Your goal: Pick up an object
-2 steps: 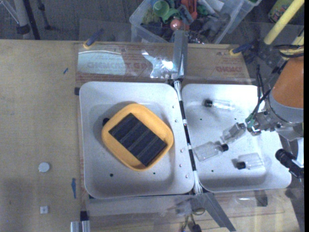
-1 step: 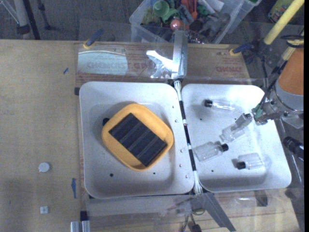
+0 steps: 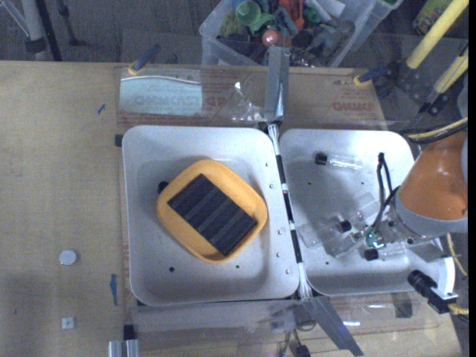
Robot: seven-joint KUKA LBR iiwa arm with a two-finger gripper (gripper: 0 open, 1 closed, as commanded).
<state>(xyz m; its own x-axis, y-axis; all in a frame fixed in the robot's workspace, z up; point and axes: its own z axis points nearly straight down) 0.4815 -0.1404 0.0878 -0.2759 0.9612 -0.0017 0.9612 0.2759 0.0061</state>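
I can't tell how my jaws stand; the gripper (image 3: 355, 233) hangs low in the right bin (image 3: 327, 274). The yellow pad (image 3: 211, 210) lies flat in the left bin (image 3: 141, 274), well apart, so I judge it isn't this try's target.

**One fixed camera above the bench**

A single camera looks down at a slant on the left bin (image 3: 141, 222) and the right bin (image 3: 327, 274), both mid-frame and fairly near. The bench (image 3: 52, 162) fills the left of the frame; the arm (image 3: 439, 188) enters at the right edge.
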